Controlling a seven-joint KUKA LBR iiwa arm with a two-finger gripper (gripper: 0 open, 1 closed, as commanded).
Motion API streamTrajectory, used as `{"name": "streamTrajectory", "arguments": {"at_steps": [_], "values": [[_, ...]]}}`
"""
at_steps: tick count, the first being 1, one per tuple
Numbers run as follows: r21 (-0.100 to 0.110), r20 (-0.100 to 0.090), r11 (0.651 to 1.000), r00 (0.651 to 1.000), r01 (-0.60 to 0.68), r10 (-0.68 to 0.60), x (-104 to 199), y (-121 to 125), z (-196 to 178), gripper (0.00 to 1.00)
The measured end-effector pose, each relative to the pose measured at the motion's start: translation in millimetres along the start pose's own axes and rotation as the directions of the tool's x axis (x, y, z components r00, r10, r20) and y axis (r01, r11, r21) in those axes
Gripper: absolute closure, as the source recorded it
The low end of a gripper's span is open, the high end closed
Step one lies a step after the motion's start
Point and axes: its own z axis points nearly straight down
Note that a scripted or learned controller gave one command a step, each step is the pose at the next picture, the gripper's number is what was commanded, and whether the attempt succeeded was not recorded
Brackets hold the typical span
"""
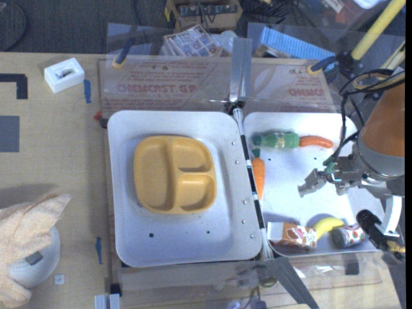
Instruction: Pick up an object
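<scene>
- Camera view, looking down at a slant: two shallow white bins sit side by side on a bench. The left bin [129, 192] holds a yellow divided tray [174, 174].
- The right bin [283, 201] holds the loose items: a green bottle [277, 140] touching an orange carrot [316, 142] along the far wall, a second carrot [258, 176] against the left wall, and a small carton [295, 234], a banana [326, 225] and a can [348, 235] along the near wall.
- The arm reaches in from the right. Its gripper [313, 182] hangs over bare bin floor, fingers parted a little, nothing between them.
- Judgement: no item is chosen yet. The banana lies nearest; centring over it, turning the fingers across its narrow width and lowering fully before closing should help, keeping off the carton and can just beside it.
</scene>
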Motion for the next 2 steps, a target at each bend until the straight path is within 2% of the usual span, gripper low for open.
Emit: {"name": "streamTrajectory", "arguments": {"at_steps": [1,2], "values": [[-0.005,0.003,0.992,0.992,0.127,-0.127,-23.3,97.8,102.3,0.00],[-0.004,0.002,0.992,0.992,0.126,-0.126,-32.7,159.5,110.5,0.00]]}}
